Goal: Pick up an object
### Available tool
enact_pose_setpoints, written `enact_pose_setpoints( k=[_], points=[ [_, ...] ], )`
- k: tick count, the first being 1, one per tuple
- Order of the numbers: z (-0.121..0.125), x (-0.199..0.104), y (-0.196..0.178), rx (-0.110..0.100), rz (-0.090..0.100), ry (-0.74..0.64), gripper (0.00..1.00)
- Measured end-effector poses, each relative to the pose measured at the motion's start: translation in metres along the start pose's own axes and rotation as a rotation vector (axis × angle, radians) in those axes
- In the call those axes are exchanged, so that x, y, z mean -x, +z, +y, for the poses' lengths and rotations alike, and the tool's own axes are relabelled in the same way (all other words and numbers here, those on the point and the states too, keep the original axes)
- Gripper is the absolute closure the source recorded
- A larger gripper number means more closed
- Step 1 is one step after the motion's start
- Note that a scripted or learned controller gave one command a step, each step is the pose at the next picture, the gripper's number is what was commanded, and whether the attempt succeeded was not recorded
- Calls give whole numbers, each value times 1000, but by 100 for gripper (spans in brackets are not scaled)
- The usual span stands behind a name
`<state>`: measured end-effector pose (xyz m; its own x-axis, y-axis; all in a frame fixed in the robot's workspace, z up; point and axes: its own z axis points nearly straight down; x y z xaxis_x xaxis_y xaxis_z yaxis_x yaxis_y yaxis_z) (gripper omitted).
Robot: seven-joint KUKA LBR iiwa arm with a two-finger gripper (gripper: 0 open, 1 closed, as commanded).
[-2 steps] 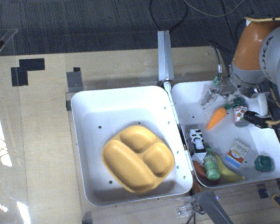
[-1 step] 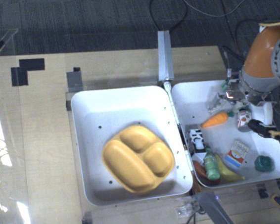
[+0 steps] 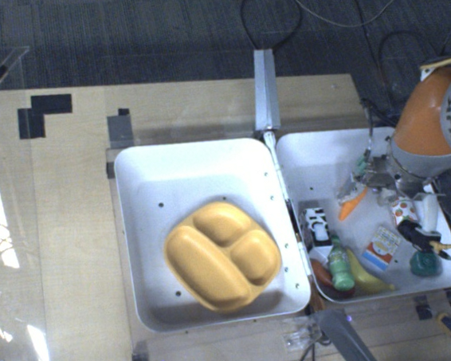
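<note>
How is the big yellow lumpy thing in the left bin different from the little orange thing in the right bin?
The yellow lumpy thing is large, taking up much of the left bin; the orange thing is small. The yellow one is rounded, in three bulging lobes; the orange one is thin and pointed, like a carrot. The yellow one lies alone; the orange one lies among other small items in the right bin, beside the gripper.

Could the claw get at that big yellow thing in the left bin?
Probably yes: the big yellow thing lies alone in the left bin with nothing over it. The arm now hangs over the right bin, so it must cross over.
</note>
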<state>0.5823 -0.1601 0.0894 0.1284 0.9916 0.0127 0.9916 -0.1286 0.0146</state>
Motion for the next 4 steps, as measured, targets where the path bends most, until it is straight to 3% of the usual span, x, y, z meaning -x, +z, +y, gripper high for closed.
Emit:
enact_pose_setpoints(
  k=[1, 2, 3, 4],
  points=[
    [1, 2, -8, 1, -5, -2, 100],
    [2, -3, -8, 0, 0, -8, 0],
    [-67, 23, -46, -14, -11, -134, 0],
    [-45, 28, -28, 9, -12, -113, 0]
  ],
)
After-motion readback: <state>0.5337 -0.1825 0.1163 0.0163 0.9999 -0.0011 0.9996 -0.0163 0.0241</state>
